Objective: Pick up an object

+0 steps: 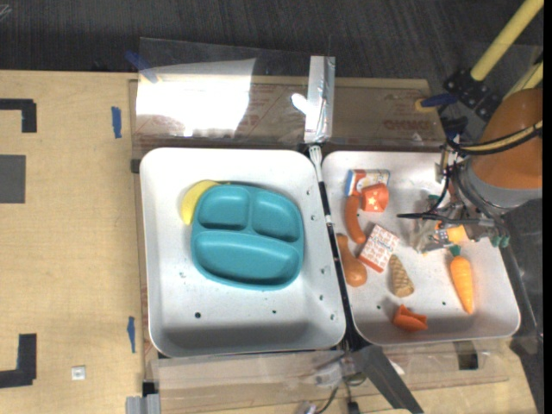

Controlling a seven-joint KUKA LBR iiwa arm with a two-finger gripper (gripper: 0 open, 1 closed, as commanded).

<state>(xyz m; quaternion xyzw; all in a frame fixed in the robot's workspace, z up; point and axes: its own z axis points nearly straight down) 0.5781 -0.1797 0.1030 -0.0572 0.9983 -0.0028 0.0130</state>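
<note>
The right white bin (492,322) holds several toy foods. A carrot (462,283) lies at the right, a waffle cone (398,276) near the middle, and a red-and-white box (378,247) beside it. A sausage (352,218), an orange round piece (375,198) and a small carton (362,179) lie at the upper left, with a small orange piece (410,319) at the front. My gripper (444,228) hangs low over the bin's right half, just above the carrot's leafy end. A small coloured item (454,231) sits right at the gripper; whether it is held is unclear.
The left white bin (164,309) holds a teal divided plate (248,235) with a yellow object (195,198) partly under its upper left edge. An orange toy (352,270) lies against the wall between the bins. A clear plastic sheet (216,93) stands behind the bins.
</note>
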